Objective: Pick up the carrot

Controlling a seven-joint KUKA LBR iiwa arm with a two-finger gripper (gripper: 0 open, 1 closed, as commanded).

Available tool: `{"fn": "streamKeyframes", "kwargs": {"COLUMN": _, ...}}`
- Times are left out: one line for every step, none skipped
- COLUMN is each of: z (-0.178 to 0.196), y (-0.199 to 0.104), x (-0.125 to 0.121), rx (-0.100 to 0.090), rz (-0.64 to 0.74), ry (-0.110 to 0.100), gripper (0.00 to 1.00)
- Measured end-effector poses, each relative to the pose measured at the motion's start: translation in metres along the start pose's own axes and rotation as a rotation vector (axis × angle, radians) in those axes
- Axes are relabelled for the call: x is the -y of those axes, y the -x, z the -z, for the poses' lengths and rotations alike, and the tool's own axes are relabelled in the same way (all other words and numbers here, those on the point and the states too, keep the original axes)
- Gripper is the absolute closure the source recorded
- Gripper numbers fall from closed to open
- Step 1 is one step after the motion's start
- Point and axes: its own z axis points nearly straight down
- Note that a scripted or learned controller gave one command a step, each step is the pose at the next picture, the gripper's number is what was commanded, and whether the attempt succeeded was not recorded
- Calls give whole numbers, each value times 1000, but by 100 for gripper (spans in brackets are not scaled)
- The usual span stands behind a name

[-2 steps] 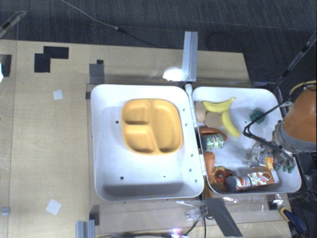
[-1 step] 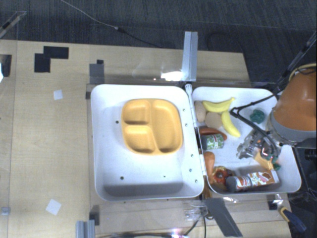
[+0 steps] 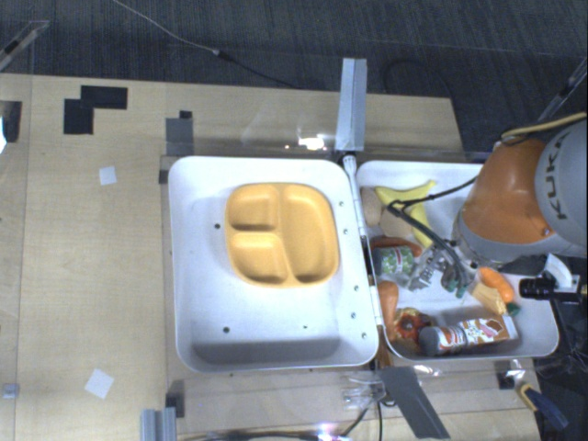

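reaching in from right | hand (image 3: 439, 271) low over right bin (image 3: 542, 338) | near carrot (image 3: 388, 299) | finger state unclear

Gripper (image 3: 439, 271) over right bin (image 3: 548, 338) w/ carrot (image 3: 389, 301) just beside.

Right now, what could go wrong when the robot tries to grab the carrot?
1. The right bin is crowded. The carrot lies against its left wall, with a can and a bottle close by, so the fingers may bump those or the wall.
2. The gripper hangs nearer another orange piece, so it might grab the wrong thing.
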Motion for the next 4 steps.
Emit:
{"fn": "streamKeyframes", "kwargs": {"z": -2, "y": 74, "x": 40, "rx": 2, "rz": -31, "ry": -3, "gripper": 100}}
{"fn": "streamKeyframes", "kwargs": {"z": 0, "y": 14, "x": 94, "rx": 1, "rz": -19, "ry": -3, "gripper": 100}}
{"fn": "streamKeyframes", "kwargs": {"z": 1, "y": -8, "x": 45, "rx": 5, "rz": -264, "ry": 1, "gripper": 100}}
{"fn": "streamKeyframes", "kwargs": {"z": 0, "y": -8, "x": 45, "rx": 7, "rz": -265, "ry": 1, "gripper": 0}}
